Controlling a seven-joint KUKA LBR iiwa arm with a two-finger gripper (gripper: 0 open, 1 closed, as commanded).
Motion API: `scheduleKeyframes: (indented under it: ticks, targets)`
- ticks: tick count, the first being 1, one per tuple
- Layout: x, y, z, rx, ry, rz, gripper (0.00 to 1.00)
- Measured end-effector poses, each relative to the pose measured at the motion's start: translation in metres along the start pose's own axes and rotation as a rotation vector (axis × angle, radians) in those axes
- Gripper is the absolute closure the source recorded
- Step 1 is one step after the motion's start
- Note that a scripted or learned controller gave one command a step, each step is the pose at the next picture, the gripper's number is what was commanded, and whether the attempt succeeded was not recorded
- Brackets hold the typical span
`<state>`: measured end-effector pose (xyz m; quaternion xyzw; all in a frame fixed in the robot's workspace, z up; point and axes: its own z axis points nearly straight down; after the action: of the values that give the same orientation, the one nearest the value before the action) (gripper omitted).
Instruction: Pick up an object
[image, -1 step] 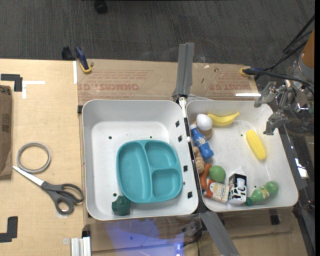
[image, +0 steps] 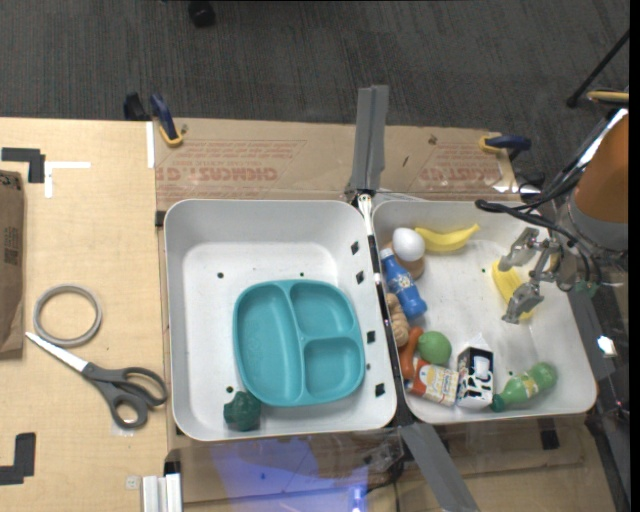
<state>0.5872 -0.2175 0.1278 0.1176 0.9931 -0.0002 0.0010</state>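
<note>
My gripper (image: 522, 278) hangs over the right side of the right bin (image: 560, 400), open, its two metal fingers (image: 519, 303) spread apart. A yellow object (image: 505, 279) lies just left of and partly under them; I cannot tell whether they touch it. Along the bin's left side lie a banana (image: 447, 237), a white ball (image: 407, 243) and a blue bottle (image: 403, 284). Near the front are a green ball (image: 434, 347), an orange carton (image: 432, 382), a black-and-white carton (image: 478, 375) and a green bottle (image: 526, 384).
The left bin (image: 190, 260) holds a teal divided plate (image: 299, 342) and a dark green lump (image: 242, 411) at its front corner. On the bench to the left lie scissors (image: 105, 380) and a tape roll (image: 67, 314).
</note>
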Motion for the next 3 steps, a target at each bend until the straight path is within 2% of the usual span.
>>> scheduleKeyframes:
  ticks: [1, 2, 3]
  targets:
    - [-0.028, 0.003, 0.035, 0.000, -0.003, 0.073, 0.00]
    - [-0.030, 0.004, 0.023, 0.001, -0.009, 0.069, 1.00]
    - [-0.030, 0.004, 0.023, 0.001, -0.009, 0.070, 0.00]
